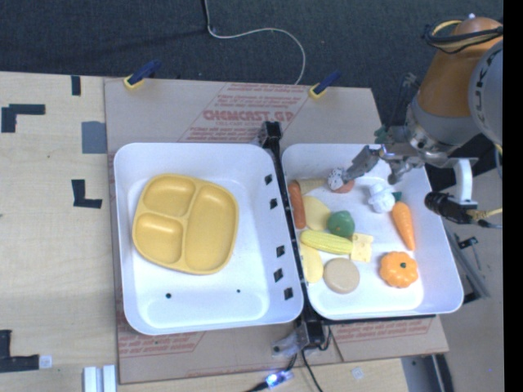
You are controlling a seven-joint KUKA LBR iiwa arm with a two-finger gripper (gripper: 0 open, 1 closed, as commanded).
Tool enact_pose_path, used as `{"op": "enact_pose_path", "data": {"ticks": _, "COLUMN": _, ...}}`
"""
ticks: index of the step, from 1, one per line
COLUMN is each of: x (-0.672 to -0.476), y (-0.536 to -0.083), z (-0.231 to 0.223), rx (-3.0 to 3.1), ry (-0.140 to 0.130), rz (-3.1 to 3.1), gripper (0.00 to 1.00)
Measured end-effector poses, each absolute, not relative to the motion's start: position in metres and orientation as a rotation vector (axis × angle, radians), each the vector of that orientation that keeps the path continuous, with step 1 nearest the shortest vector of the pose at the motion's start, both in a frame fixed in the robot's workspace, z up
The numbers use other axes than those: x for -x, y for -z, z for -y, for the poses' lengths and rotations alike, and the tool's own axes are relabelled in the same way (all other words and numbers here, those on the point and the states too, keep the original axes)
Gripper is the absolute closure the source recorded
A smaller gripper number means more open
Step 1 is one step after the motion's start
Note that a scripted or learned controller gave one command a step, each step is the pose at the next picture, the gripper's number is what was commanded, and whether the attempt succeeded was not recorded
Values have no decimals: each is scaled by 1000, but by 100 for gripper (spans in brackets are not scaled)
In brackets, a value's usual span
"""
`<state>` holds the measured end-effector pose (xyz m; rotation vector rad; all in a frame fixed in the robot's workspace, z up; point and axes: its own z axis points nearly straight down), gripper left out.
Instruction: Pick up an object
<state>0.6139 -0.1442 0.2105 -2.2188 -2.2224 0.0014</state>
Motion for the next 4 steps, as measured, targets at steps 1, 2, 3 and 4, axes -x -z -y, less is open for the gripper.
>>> {"op": "enact_pose_path", "data": {"ticks": 1, "x": -584, "y": -128, "z": 97, "rx": 2210, "ry": -9, "rz": 2218, "gripper": 0}}
{"op": "enact_pose_path", "data": {"ticks": 2, "x": -553, "y": -84, "z": 92, "rx": 2220, "ry": 3, "rz": 2225, "gripper": 0}}
{"op": "enact_pose_path", "data": {"ticks": 3, "x": -553, "y": -96, "z": 94, "rx": 2222, "ry": 1, "rz": 2225, "gripper": 100}}
{"op": "enact_pose_path", "data": {"ticks": 4, "x": -589, "y": -216, "z": 3, "rx": 2213, "ry": 14, "rz": 2239, "gripper": 100}}
